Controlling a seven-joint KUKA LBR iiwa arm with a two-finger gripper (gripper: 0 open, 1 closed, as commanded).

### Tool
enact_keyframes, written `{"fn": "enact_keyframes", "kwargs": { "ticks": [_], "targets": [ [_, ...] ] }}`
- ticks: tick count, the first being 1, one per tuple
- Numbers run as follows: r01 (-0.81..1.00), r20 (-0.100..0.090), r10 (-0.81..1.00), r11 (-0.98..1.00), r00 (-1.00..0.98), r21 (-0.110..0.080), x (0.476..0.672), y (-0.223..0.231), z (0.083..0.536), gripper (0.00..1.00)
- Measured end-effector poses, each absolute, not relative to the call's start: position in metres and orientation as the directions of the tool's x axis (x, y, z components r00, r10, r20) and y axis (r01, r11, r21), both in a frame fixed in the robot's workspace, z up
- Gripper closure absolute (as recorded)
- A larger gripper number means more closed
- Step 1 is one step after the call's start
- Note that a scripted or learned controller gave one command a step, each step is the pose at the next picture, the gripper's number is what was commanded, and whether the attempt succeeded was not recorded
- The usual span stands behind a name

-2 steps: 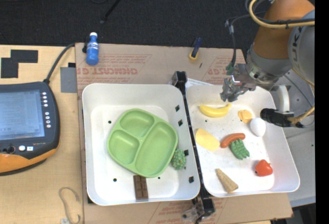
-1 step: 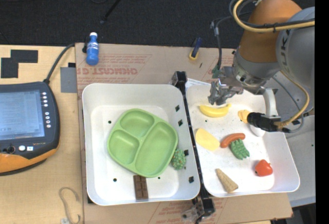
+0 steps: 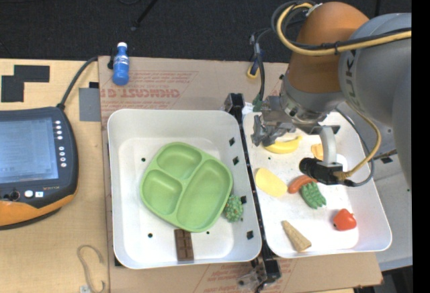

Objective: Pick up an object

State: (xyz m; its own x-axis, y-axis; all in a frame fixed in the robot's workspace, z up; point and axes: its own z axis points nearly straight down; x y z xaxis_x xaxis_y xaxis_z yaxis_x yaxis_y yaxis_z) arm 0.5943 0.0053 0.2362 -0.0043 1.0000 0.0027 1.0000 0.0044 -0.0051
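Far left on the bench lay a control tablet [image 3: 30, 157] with an orange underside. A blue bottle [image 3: 121, 64] lay on the cardboard behind the left bin [image 3: 127, 130]. That bin held a green divided plate [image 3: 187, 185], a small green bunch of grapes [image 3: 234, 209] touching its right edge, and a brown bar [image 3: 183, 245] near the front wall. In the right bin [image 3: 376, 234] the gripper [image 3: 267, 134] hung low over a banana [image 3: 282, 146]; its fingers seemed parted either side of the fruit's left end, though the clutter blurred this. Nearby lay a yellow lemon-like piece [image 3: 271, 183], an orange carrot [image 3: 302, 184], a green vegetable [image 3: 313, 195], a tan cone [image 3: 295, 236], and a red pepper [image 3: 345, 219].
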Motion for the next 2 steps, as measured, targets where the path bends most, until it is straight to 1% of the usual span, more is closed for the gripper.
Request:
{"fn": "enact_keyframes", "kwargs": {
  "ticks": [1,2],
  "targets": [
    [1.0,0.0,1.0,0.001,-0.001,-0.002,0.601,0.001,0.236,1.0],
    [1.0,0.0,1.0,0.0,0.0,-0.006,0.598,0.004,0.218,1.0]
  ]
}}
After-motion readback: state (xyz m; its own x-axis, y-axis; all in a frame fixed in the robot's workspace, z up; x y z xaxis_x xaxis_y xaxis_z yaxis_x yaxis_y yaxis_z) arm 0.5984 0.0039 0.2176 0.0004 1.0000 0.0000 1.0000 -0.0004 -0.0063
